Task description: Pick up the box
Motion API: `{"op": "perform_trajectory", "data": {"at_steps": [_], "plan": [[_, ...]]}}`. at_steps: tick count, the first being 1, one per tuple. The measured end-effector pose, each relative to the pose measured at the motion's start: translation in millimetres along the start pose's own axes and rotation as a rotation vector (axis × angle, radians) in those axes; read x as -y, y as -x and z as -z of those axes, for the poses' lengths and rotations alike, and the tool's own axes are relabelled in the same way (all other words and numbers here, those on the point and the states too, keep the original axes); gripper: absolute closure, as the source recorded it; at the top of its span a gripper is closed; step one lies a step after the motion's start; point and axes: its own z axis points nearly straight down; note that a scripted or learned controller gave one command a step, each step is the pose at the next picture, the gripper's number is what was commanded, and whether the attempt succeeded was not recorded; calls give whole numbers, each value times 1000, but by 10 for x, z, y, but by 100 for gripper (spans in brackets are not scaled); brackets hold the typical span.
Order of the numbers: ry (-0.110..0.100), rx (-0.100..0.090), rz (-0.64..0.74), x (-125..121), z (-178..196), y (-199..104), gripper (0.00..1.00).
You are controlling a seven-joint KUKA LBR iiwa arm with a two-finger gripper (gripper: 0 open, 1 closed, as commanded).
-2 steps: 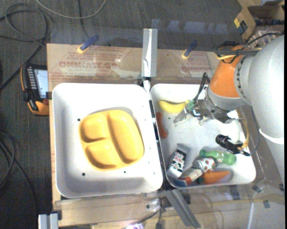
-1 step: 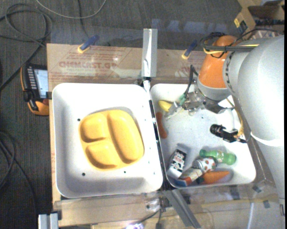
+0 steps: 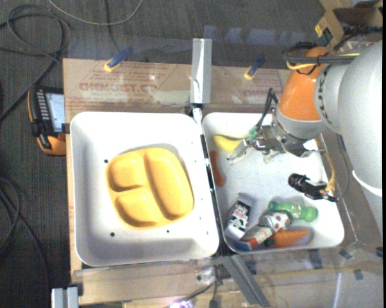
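The box [image 3: 239, 215] is small, black and white with a printed face, and lies near the front left of the right bin [image 3: 334, 236]. My gripper [image 3: 249, 154] hangs over the back of that bin, well behind the box and apart from it. Its fingers [image 3: 236, 153] stand open with nothing between them. A yellow banana [image 3: 225, 142] lies just left of the gripper, partly under it.
A red sausage-like piece [image 3: 217, 168] lies along the right bin's left wall. A green bottle [image 3: 297, 210], a red-and-white can [image 3: 274, 222] and a carrot [image 3: 289, 237] crowd the front, right of the box. The left bin [image 3: 84, 140] holds a yellow divided plate [image 3: 151, 186].
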Motion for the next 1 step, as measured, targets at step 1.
{"op": "perform_trajectory", "data": {"at_steps": [1], "plan": [[22,-1,-160,760,-397,138,0]]}}
